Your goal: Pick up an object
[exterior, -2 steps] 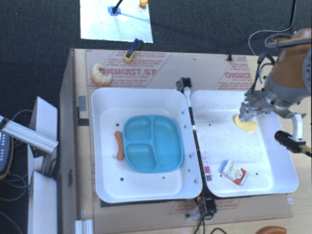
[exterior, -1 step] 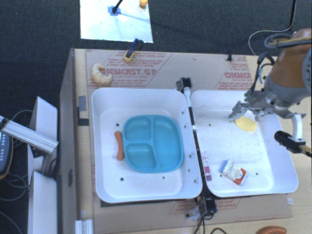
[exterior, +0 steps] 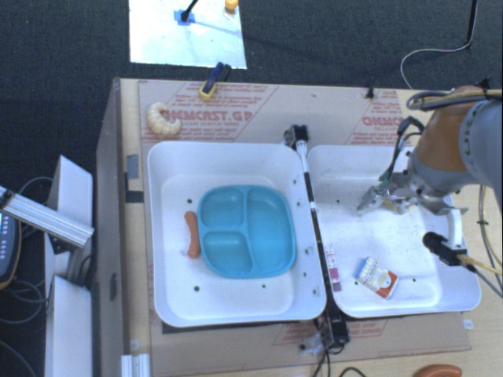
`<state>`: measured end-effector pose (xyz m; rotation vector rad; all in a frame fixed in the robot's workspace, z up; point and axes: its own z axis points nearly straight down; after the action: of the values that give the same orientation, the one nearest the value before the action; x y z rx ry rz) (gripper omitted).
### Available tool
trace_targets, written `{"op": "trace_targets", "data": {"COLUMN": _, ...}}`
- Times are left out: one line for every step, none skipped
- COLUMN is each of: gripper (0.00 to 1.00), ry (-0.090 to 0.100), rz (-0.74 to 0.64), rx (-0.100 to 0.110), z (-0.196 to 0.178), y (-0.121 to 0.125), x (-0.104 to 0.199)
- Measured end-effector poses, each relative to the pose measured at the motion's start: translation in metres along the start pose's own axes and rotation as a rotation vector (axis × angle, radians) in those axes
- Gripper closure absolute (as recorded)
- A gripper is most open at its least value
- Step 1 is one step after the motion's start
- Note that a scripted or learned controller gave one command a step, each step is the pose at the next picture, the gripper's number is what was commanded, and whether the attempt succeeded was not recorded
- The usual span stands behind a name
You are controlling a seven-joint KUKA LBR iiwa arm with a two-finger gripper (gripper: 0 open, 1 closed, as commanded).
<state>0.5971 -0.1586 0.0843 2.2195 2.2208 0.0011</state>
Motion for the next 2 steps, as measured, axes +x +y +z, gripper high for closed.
{"op": "trace_targets", "data": {"gripper": 0.0, "ry": -0.001, "rz": -0.002, "rx": -0.002, "z": -0.046, "y": 0.013, "x": -0.013}}
{"op": "trace_targets", "data": {"gripper": 0.0, "ry": 0.001, "rz": -0.002, "rx": 0.002, "z": 0.0, "y": -0.01, "x": 0.012}}
